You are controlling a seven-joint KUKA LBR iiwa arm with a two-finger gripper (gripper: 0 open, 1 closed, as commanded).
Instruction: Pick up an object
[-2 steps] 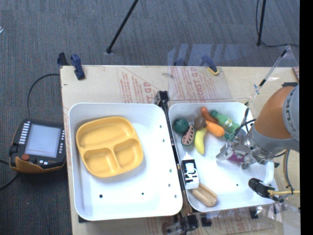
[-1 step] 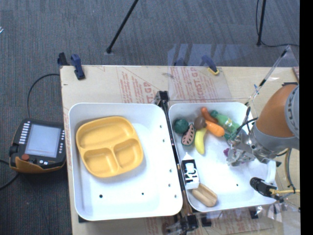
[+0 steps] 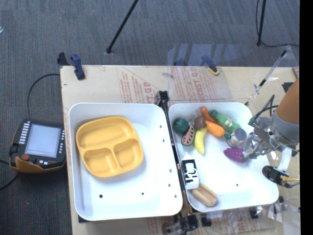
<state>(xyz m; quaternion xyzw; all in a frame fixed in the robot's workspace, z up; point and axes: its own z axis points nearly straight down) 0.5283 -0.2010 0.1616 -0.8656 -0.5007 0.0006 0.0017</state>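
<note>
From here the arm comes in over the right bin [image 3: 230,207], its gripper [image 3: 250,151] low beside a purple bunch of grapes [image 3: 235,154]. The grapes look touched by the fingertips, though I cannot tell whether the jaws are closed on them or merely alongside. Further left in that bin lie a banana [image 3: 199,140], an orange carrot [image 3: 213,128], a green bottle [image 3: 225,120] and a bread roll [image 3: 205,195] near the front. The left bin [image 3: 93,199] holds a yellow divided tray [image 3: 109,146].
</note>
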